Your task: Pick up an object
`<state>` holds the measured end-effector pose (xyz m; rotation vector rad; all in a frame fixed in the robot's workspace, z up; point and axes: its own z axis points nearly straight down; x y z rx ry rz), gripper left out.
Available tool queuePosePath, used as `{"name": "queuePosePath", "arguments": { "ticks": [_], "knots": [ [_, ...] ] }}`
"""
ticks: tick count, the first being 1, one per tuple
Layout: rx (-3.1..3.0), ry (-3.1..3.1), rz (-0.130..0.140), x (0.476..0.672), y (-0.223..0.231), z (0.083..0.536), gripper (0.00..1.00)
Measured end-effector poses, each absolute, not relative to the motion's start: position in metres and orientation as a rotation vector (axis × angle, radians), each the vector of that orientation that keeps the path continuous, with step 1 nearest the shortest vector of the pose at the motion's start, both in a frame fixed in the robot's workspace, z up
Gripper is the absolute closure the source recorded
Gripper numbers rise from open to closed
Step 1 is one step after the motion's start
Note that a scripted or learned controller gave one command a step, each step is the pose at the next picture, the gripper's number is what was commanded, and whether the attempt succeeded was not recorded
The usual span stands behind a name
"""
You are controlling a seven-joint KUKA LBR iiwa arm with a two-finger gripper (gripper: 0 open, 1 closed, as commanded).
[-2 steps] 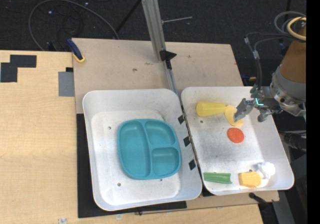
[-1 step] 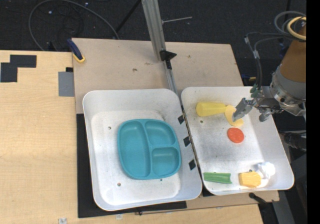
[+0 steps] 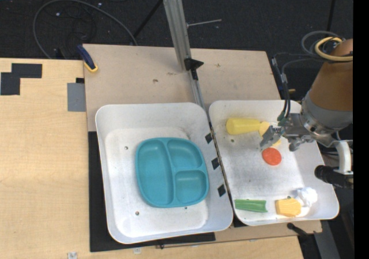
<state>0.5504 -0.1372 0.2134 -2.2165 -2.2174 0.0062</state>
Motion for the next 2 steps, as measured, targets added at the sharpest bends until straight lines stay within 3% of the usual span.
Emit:
{"name": "queuePosePath", "arguments": {
  "ticks": [2],
  "knots": [
    [-2.217, -2.216, 0.007, 0.534, -0.140, 0.116, 0.00]
  ]
}}
